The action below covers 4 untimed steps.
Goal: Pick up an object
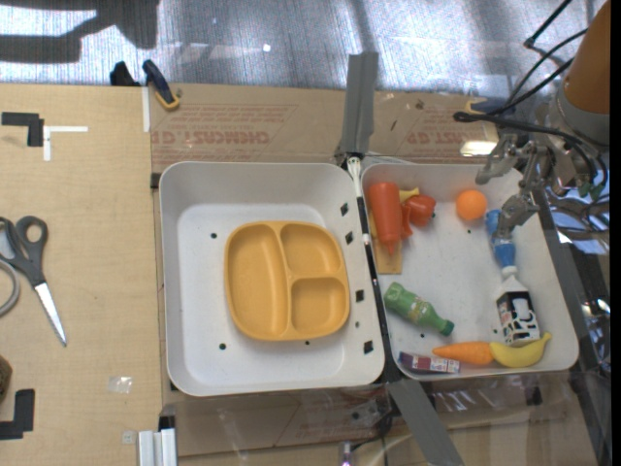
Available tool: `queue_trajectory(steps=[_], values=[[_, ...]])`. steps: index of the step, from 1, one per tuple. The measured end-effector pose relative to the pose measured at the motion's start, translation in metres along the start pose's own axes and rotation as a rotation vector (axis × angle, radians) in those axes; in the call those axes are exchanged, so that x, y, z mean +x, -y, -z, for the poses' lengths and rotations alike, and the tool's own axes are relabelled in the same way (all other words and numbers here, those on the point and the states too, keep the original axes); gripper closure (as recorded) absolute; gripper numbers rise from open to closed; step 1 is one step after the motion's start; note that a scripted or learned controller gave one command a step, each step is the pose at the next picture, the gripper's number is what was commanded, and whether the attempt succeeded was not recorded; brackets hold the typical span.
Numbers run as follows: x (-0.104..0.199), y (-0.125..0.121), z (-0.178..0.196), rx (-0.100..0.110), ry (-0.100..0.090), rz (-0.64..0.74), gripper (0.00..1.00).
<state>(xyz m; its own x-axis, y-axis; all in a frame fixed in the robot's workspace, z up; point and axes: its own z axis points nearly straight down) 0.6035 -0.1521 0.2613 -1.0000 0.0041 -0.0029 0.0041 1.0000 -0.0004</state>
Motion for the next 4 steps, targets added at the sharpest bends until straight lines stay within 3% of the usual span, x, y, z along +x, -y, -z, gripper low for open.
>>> queue_trajectory(steps=[1, 2, 3, 4], values=[[-0.02, 0.046, -0.128, 0.001, 0.001, -0.248, 0.0], [-0.006, 0.068, -0.168, 0.0, -0.002, -0.3, 0.0], [-0.009, 0.067, -0.157, 0.002, 0.006, -0.295, 1.0], [-0.009, 0.067, -0.157, 0.002, 0.004, -0.295, 0.0]])
